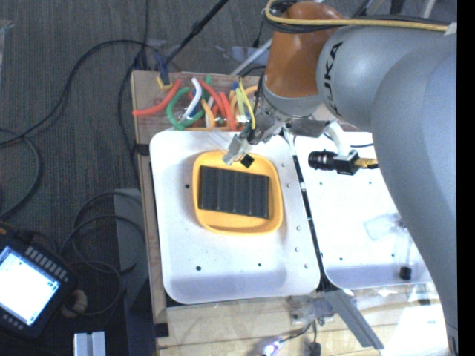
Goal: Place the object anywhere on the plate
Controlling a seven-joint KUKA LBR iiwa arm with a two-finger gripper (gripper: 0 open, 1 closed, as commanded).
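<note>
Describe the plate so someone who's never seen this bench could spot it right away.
Look at the left white bin, the one away from the arm. The plate lies in its middle: a yellow, rounded-square dish with a dark ribbed centre. It's the one brightly coloured thing inside the bins; the gripper hangs at its far edge.

Even, diffuse overhead light, moderately bright. White bins [223, 273] near blown out, surface detail washed, right one worst. Soft sheen on orange band [297, 43] and grey arm [401, 73], no hard glare. Shadows faint: soft dark edge under yellow plate [237, 225], slight shade below arm. Dark carpet [67, 73] underexposed, grainy. Overall soft, low-res, compression noise throughout. Arm nearest lens blurred. Glowing screen [26, 284] bottom left clipped to bluish white. No obvious edge distortion.
</note>
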